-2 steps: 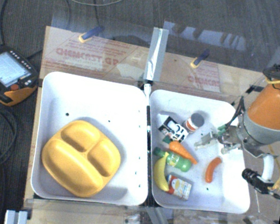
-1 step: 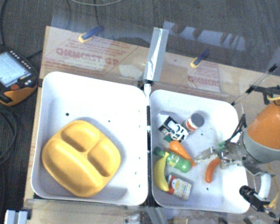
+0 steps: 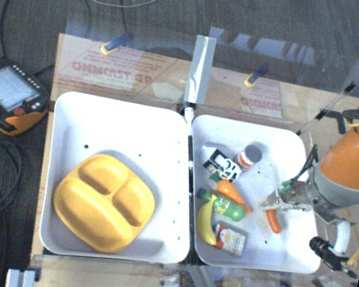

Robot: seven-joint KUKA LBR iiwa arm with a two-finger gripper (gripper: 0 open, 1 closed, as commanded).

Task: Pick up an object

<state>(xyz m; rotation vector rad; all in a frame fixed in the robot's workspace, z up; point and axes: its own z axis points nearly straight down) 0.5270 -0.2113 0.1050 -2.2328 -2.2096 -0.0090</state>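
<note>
I saw the end effector (image 3: pixel 277 205) low in the right-hand shallow white bin (image 3: pixel 282 139), w/ a small orange carrot-shaped toy (image 3: pixel 274 221) just beside its tips; couldn't tell its opening or any hold. Yellow plastic banana (image 3: pixel 205 224) lay nearby; yellow divided plate (image 3: pixel 105 202) sat in left bin (image 3: pixel 90 107).

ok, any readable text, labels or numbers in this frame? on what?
Nothing legible.
Red print on the bench board behind the bins: appears mirrored, too blurred to read.
Black-and-white packet: pattern, no readable words.
Small carton: label too small.
Handheld pendant screen: blurred.
</note>
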